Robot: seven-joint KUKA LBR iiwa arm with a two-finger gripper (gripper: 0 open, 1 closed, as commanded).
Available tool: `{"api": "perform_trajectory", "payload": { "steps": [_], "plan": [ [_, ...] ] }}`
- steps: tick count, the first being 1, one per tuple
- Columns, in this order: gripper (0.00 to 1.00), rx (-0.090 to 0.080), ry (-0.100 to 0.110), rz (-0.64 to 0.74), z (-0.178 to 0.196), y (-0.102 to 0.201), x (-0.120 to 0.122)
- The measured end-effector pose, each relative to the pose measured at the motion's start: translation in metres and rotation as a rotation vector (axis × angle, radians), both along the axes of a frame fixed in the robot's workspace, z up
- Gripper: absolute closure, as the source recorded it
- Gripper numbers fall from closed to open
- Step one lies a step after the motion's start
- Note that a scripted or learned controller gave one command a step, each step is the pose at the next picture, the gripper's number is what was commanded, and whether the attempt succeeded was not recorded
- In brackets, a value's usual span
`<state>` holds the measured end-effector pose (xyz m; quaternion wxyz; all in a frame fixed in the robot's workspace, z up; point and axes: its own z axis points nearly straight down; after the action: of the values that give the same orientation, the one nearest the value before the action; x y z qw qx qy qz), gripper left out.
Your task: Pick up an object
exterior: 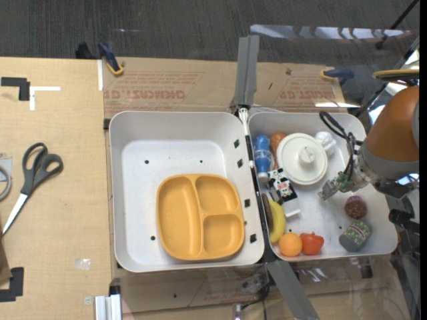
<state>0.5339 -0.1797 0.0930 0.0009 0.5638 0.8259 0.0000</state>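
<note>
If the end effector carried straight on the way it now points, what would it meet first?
Probably bare floor of the right bin: the end effector points down-left, between the white lid and tomato. Depth is unclear.

This looks like a robotics lab or test cell, not a home. Two shallow white bins, the left bin [127, 179] and the right bin [380, 242], sit side by side on a pale wooden counter [53, 179], with flattened printed cardboard [173, 89] laid under and behind them. Clamps [110, 59] pin the cardboard's far edge. A grey robot arm with an orange band [400, 129] reaches in over the right bin. Scissors [30, 175] lie on the counter beside black corner marks [17, 85]. The floor behind is dark carpet [167, 12], probably office-type, though the view is too coarse to be sure.
</note>
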Motion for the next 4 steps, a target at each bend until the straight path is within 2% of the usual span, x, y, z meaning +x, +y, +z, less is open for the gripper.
{"api": "perform_trajectory", "payload": {
  "steps": [1,2,3,4],
  "plan": [
    [1.00,0.001,0.004,-0.441,-0.002,0.061,-0.005],
    [1.00,-0.001,0.001,-0.266,0.179,0.073,0.038],
    [1.00,-0.002,0.001,-0.115,0.171,-0.043,0.038],
    [1.00,-0.001,-0.001,-0.170,0.001,-0.042,0.070]
  ]
}}
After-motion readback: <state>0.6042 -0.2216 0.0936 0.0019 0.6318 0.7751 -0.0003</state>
